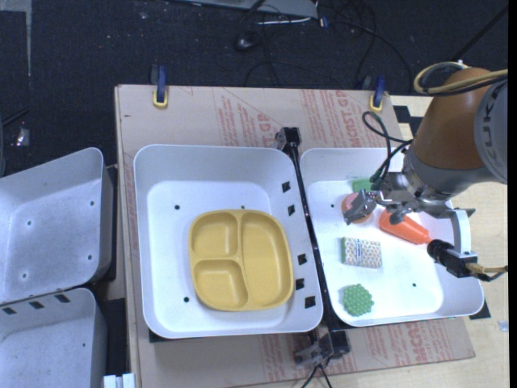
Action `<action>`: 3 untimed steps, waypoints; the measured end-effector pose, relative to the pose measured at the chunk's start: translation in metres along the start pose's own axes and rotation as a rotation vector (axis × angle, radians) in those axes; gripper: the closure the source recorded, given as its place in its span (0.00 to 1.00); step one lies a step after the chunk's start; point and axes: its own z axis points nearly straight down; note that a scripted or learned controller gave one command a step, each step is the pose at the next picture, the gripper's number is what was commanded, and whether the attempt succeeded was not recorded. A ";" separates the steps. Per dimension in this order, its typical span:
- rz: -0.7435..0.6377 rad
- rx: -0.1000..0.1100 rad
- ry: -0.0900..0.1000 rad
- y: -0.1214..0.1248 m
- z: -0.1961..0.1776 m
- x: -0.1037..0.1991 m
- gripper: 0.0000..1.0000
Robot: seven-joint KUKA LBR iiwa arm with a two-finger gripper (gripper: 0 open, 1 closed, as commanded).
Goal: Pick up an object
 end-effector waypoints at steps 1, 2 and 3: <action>0.000 -0.001 0.001 0.000 0.043 0.000 0.00; -0.001 -0.001 0.001 -0.001 0.095 0.000 0.00; 0.001 -0.007 0.000 0.000 0.082 0.000 1.00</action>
